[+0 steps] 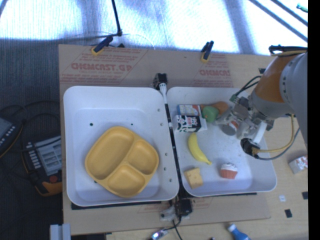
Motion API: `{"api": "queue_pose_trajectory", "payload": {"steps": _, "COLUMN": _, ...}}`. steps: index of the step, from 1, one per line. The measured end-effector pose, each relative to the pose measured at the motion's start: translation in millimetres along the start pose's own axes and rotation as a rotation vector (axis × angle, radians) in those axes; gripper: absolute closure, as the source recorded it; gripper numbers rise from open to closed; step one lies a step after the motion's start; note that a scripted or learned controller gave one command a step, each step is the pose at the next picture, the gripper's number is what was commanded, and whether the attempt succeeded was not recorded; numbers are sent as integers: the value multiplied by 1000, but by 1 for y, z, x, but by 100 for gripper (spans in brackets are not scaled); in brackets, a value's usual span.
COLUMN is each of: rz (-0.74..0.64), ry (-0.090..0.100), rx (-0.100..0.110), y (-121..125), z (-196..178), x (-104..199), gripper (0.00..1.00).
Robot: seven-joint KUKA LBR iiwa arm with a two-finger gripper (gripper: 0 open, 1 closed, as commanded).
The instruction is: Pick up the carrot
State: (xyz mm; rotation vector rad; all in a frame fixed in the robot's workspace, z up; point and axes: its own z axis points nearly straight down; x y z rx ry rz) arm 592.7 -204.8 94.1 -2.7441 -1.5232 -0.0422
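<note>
Bright bluish daylight washes out the top; image soft, mildly blurred throughout.

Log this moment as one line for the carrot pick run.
stage: approach | pincer: over right bin, beside carrot | carrot: in bin, near milk carton | left bin: yellow divided plate

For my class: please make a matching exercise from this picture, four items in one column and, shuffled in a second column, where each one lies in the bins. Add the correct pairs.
Items:
1. yellow divided plate
2. banana
3. cupcake
4. milk carton

Places:
A. right bin, near front edge, right of the cheese wedge
B. left bin
C. right bin, back left, against the divider
D. right bin, middle, between carton and cheese wedge

Pairs: 1-B, 2-D, 3-A, 4-C
</note>
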Motion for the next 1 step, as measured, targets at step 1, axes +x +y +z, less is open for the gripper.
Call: {"api": "queue_pose_trajectory", "payload": {"steps": 1, "rz": -406, "ry": -23, "rx": 9, "y": 35, "z": 6, "x": 30, "gripper": 0}}
